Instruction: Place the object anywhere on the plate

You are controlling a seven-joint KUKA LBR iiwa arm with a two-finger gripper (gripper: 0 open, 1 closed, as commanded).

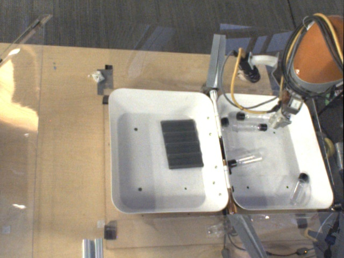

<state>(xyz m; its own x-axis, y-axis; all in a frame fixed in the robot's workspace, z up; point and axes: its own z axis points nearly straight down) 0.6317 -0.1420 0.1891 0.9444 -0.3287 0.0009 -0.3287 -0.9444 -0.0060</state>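
A dark grey ribbed plate (183, 144) lies flat in the middle of the left bin (124, 160). Several clear tubes with black caps lie in the right bin (317, 195): one near the far wall (248, 127), one by the dividing wall (246, 159), one in the near right corner (299, 187). My gripper (282, 117) hangs low over the far right part of the right bin, just right of the far tube's end. It is small and partly hidden by cables.
Yellow and black cables (236, 85) loop from the arm's orange band (320, 52) over the right bin's far edge. A grey metal post (216, 58) stands behind the bins. Small black clamps (105, 79) sit on the wooden bench.
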